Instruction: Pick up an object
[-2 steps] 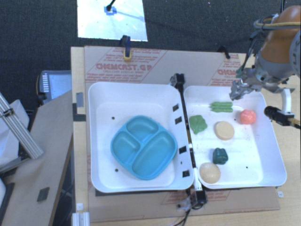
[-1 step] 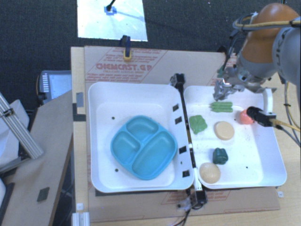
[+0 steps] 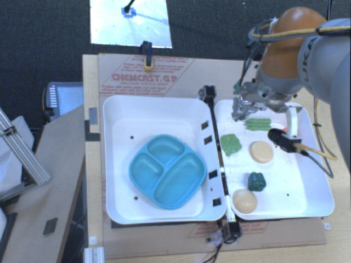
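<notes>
Two shallow white bins sit side by side on a sheet of cardboard (image 3: pixel 164 73) printed with red lettering. The left bin (image 3: pixel 123 119) holds a blue plate (image 3: pixel 167 170) with three compartments, lying flat towards the near side of the bin and turned at an angle to its walls. The right bin (image 3: pixel 304 188) holds five small food pieces. A pale green pod (image 3: pixel 258 125) lies crosswise near the far end. A leafy green piece (image 3: pixel 230 144) lies nearer, close to the wall between the two bins. A flat tan disc (image 3: pixel 262 152) sits just to the right of the leafy piece, apart from it. A dark green lump (image 3: pixel 256 181) lies nearer still, and a round tan ball (image 3: pixel 244 201) rests in the near left corner of the bin, just beside the lump. The grey arm (image 3: pixel 326 56) reaches in from the right, its orange band (image 3: pixel 290 37) above the far end of the right bin. The gripper (image 3: pixel 240 114) points down over the far left part of that bin, just beside the left end of the pale green pod. From this angle I cannot tell how far open the gripper is, nor whether it has hold of anything. All five pieces lie on the bin floor.
</notes>
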### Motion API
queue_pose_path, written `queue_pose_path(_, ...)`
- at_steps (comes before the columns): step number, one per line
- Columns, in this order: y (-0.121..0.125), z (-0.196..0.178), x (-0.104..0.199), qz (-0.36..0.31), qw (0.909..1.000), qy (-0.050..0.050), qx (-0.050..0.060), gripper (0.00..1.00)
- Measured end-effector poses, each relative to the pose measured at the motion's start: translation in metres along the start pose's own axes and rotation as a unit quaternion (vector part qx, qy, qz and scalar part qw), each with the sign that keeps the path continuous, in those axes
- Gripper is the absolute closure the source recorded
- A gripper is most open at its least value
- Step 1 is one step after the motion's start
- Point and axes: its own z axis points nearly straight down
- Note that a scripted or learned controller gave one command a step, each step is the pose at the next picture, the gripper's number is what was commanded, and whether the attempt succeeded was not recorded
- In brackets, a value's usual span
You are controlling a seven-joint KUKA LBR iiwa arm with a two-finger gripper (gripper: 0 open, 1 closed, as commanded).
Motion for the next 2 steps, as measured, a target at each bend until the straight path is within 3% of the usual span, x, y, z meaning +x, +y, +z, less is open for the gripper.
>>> queue_pose_path(2, 0.009, -0.003, 0.108, -0.001, 1.0, 0.0, -0.001, 1.0)
